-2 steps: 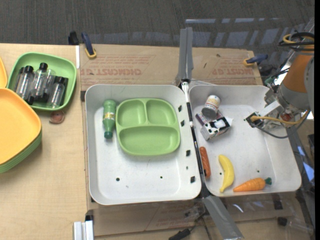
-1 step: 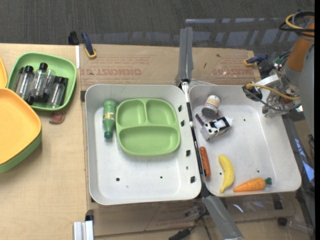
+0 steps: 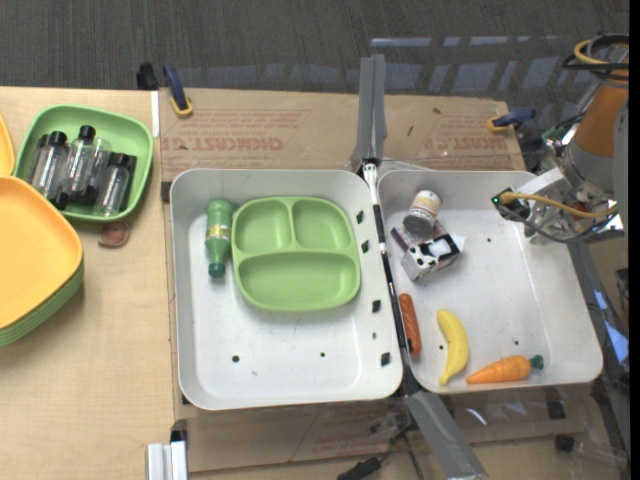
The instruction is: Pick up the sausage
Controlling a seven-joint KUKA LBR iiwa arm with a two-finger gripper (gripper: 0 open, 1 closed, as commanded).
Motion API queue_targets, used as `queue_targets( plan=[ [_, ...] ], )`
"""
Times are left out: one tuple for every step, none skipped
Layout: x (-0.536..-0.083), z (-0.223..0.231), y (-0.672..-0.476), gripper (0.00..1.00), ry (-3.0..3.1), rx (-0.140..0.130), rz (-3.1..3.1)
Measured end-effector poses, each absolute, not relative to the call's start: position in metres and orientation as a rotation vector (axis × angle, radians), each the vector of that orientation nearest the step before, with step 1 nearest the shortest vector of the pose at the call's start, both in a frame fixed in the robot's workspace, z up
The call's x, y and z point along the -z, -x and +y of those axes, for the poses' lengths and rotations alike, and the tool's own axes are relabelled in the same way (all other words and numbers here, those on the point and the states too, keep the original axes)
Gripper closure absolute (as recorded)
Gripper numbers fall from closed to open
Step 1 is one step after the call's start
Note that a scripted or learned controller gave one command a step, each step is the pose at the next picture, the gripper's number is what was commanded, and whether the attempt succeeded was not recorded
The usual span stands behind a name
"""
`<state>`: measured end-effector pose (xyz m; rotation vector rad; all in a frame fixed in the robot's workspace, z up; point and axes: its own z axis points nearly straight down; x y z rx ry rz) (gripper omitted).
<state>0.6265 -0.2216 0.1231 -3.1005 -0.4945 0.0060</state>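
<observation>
sausage [image 3: 409, 325] by right bin's [image 3: 560, 318] left wall, banana [image 3: 453, 345] beside

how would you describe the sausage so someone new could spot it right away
Start at the right-hand white bin of the two on the bench. Look along its left wall, near the front corner: the sausage is the thin reddish-orange stick lying lengthwise against that wall. The banana beside it is yellow and curved, and the carrot is a brighter orange with a green tip.

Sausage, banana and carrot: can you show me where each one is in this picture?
sausage [image 3: 409, 324], camera view, on the middle of its reddish length.
banana [image 3: 454, 345], camera view, on the middle of its yellow curve.
carrot [image 3: 499, 370], camera view, on its orange body, left of the green top.
</observation>
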Motion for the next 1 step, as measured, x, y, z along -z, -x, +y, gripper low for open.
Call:
queue_targets(
  plan=[
    [-0.1255, -0.2041, -0.6516, 1.00, 3.122, -0.004, -0.348]
  ],
)
